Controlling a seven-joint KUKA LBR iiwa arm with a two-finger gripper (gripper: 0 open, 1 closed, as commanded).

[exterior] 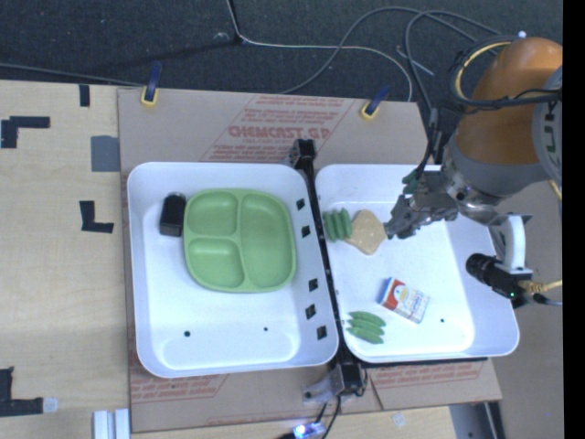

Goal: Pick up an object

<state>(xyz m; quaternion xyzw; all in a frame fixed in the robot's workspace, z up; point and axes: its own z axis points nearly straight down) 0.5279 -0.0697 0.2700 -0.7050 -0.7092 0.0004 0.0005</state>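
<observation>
I see the bench (55, 245) carrying two white bins: the left bin (155, 337) at 9 o'clock, the right bin (457, 337) at 3 o'clock. Cardboard sheet (274, 126) lies beneath them; cables (302, 48) run at 12 o'clock.

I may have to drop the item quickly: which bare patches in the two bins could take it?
Left bin: the wide front strip below the green divided plate is bare. Right bin: bare floor right of the small carton. Crowded: the right bin's upper left, where the tool hangs by the beige lump and green pods.
</observation>
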